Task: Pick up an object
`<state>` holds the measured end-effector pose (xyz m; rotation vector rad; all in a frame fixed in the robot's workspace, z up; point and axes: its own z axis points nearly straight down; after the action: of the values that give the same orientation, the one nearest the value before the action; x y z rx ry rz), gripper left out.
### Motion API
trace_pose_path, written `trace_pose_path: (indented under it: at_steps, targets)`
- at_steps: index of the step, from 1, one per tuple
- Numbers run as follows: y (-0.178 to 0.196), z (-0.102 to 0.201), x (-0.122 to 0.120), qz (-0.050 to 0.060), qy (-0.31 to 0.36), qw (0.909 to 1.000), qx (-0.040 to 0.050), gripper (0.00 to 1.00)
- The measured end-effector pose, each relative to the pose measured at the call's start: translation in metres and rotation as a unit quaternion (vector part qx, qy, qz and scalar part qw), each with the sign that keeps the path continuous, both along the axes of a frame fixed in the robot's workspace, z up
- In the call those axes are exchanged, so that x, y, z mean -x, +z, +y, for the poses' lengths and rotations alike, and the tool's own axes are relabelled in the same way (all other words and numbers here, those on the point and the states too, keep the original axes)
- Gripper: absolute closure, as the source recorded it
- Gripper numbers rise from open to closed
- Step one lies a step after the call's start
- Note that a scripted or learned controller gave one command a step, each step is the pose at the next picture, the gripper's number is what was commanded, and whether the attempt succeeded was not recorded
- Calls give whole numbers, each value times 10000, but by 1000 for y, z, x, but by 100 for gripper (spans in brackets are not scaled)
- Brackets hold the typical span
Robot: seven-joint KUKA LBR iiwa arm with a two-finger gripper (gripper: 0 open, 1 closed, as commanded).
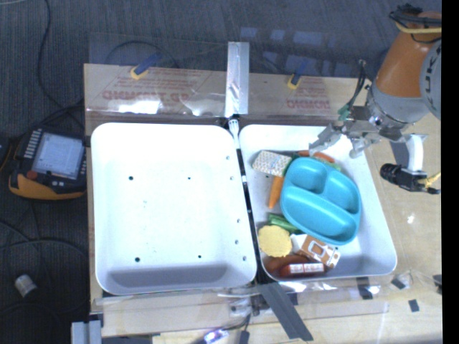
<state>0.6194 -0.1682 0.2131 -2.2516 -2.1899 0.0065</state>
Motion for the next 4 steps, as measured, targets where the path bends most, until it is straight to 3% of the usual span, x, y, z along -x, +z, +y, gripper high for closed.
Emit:
trace_pose_path:
  at_steps: [1,2,3,4]
  targets:
    - [-50,32,77,3,-162,9999,-14,0]
    - [-12,18,42,-9,501,9987,-19,0]
    - [-68,46,48,-21,440,9990,-5,0]
    - [-110,22,-2,-74,1109,9938,-21,0]
